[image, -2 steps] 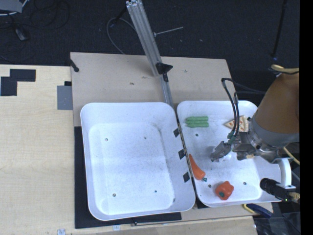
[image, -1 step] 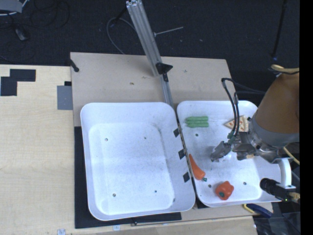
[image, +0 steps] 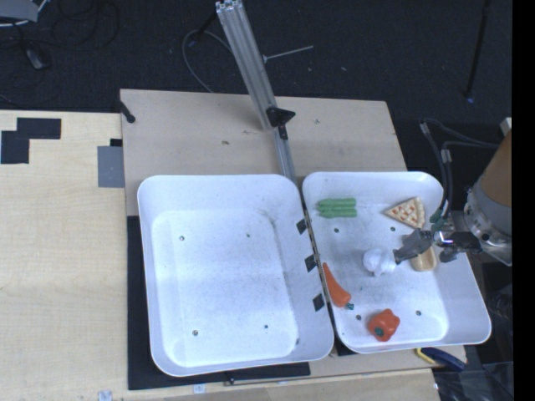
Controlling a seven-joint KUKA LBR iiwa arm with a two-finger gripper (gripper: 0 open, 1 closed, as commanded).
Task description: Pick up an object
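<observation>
The right bin (image: 468, 320) holds several small items. A green bean-like piece (image: 337, 208) lies near its back left, and a pizza slice (image: 406, 212) near its back right. At the middle sits a white lump (image: 377, 262), with an orange carrot (image: 336, 286) by the left wall and a red pepper (image: 384, 324) near the front. My gripper (image: 427, 251) reaches in over the bin's right side, low and open. Its dark fingers (image: 409, 248) stand on either side of a small tan object (image: 425, 262). The white lump lies just left of the left finger.
The left bin (image: 159, 199) stands beside the right one, joined by black clips along the shared wall. A metal strut (image: 251, 65) slants away behind the bins. Cables hang near the arm at the right.
</observation>
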